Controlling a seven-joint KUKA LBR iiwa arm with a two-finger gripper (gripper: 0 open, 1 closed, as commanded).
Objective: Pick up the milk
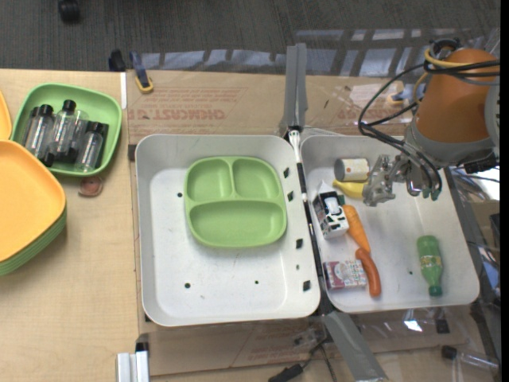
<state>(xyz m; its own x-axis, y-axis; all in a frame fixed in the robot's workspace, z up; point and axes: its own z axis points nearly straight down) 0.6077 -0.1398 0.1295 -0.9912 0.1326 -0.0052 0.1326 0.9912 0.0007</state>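
The milk (pixel 330 215) is a small white carton with dark print, lying at the left side of the right bin (pixel 457 213), close to the divider. My gripper (pixel 378 189) hangs over the upper middle of that bin, to the right of and slightly behind the carton, just beside a yellow banana (pixel 348 188). A clear gap separates the gripper from the milk, and nothing is seen held in it. The grey arm with its orange band (pixel 453 94) comes in from the upper right.
The right bin also holds a pale can (pixel 351 168), two orange carrots (pixel 357 228), a pink box (pixel 344 274) and a green bottle (pixel 429 264). A green divided plate (pixel 235 201) lies in the left bin (pixel 159 237). Orange plates and a green tray of bottles sit far left.
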